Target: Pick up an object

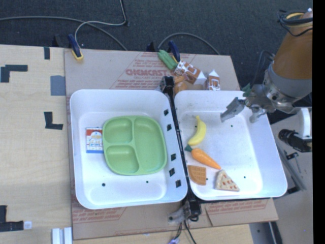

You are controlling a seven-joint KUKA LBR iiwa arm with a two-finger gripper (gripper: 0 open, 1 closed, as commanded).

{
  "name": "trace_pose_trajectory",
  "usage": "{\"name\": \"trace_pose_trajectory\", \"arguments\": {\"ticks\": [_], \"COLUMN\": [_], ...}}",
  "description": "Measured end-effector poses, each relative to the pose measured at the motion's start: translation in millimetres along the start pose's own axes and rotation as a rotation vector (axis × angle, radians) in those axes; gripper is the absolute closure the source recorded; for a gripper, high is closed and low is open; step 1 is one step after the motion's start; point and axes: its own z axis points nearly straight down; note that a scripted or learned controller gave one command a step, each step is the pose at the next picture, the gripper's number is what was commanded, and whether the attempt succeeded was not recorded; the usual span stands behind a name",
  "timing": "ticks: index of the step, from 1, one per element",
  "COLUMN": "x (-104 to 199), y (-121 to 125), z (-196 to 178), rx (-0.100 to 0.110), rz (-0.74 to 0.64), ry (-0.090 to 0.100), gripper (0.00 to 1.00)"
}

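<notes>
Your gripper (242, 111) hangs over the upper right part of the right bin (264, 151), fingers spread apart, nothing between them. Below and to its left in that bin you have a banana (198, 131), then a carrot (204, 158), with a cracker (197, 174) and a sandwich wedge (226, 181) near the front wall. Your left bin (81, 151) holds a green divided plate (135, 144) and a small card (94, 139) beside it. Both bins sit on cardboard (127, 72) over a wooden bench (28, 151); cables cross the dark floor (213, 14) behind.
</notes>
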Motion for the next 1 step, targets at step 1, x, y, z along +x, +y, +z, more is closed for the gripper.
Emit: {"name": "trace_pose_trajectory", "arguments": {"ticks": [1], "x": [30.4], "y": [47.6], "z": [73.6], "rx": [0.003], "rz": [0.000], "ry": [0.000], "gripper": [0.00]}}
